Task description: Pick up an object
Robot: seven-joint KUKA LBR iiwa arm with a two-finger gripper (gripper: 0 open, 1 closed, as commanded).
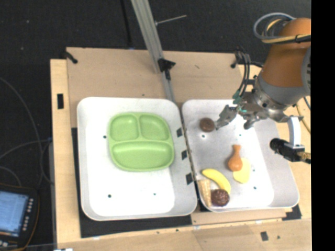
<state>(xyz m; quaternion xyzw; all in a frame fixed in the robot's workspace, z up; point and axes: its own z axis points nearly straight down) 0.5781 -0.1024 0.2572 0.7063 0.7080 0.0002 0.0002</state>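
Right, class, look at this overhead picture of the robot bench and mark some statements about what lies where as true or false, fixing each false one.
1. The green divided plate lies in the left bin. True.
2. The banana lies on the green divided plate. False: it lies in the right bin, near its front edge.
3. The gripper is open, above the right bin. True.
4. The gripper holds the brown round object. False: that object lies in the bin just to the left of the fingers, not between them.
5. The orange piece lies in the left bin. False: it lies in the right bin, above the banana in the view.
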